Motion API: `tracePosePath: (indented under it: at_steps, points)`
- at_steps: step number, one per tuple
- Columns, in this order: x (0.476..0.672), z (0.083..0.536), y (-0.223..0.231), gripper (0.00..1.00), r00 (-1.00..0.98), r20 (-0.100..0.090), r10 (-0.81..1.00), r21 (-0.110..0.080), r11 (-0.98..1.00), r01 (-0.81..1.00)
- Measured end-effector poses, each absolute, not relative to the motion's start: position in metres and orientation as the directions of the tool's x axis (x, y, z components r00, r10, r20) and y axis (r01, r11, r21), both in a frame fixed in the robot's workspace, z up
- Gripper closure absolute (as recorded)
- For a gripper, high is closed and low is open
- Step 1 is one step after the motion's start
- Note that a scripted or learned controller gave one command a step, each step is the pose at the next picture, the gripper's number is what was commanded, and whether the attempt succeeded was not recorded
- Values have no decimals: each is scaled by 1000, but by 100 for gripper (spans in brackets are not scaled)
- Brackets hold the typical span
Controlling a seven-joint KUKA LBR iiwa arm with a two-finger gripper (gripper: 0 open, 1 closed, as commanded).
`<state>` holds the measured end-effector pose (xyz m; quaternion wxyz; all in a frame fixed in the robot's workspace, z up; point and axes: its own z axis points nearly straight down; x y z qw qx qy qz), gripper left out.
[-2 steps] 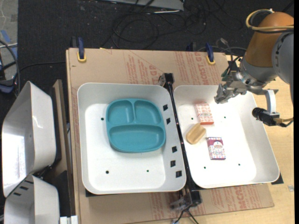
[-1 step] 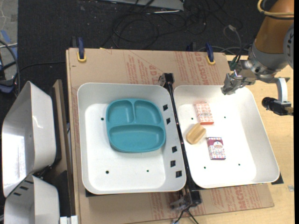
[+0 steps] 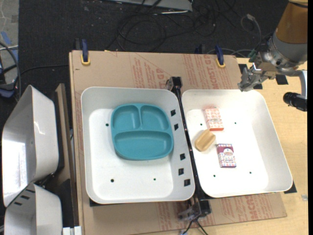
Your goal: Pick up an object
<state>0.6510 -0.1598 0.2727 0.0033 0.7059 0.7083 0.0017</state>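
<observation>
The gripper (image 3: pixel 248 81) is seen above the right bin's (image 3: pixel 254 182) far corner, finger state indiscernible, nothing visibly held.

Position: one fixed camera above the counter (image 3: pixel 146 65)
Facing: down at a slant
Range: far enough to take in the left bin (image 3: pixel 93 146), the right bin (image 3: pixel 264 146) and the dark floor behind
Arm side: arm (image 3: pixel 293 28) enters from the frame's right
</observation>
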Motion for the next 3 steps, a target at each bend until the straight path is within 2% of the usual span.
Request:
tracePosePath:
  at_steps: [1,2,3]
  points:
    - [652,291,-160,100,-4,-2,1000,4,4,1000]
    - [649,285,-98,100,-8,2,1000,0,8,1000]
    - [657,277,-50,100,-7,2,1000,0,7,1000]
